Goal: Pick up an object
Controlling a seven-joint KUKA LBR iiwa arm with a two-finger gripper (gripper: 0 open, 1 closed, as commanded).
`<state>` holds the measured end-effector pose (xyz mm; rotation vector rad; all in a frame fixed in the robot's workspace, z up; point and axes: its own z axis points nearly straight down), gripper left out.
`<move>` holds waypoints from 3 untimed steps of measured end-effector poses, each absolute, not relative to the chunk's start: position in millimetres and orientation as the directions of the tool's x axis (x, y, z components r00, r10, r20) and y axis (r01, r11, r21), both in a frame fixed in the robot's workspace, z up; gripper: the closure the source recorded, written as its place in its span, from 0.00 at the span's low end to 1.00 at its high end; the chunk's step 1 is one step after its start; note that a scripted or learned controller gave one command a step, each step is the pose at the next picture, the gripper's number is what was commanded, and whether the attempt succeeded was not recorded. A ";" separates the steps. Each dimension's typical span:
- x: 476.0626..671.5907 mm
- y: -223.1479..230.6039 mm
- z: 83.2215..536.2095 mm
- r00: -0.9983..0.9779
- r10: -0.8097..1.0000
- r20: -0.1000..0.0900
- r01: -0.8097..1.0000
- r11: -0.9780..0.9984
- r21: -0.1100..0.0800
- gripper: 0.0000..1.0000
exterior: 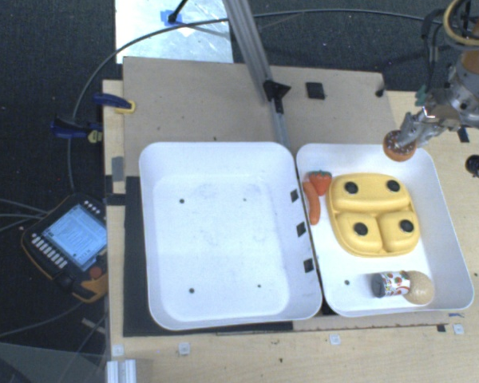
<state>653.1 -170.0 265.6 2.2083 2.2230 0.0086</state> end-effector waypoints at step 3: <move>609.1 -82.0 264.1 -0.008 1.000 0.001 1.000 0.008 -0.001 1.00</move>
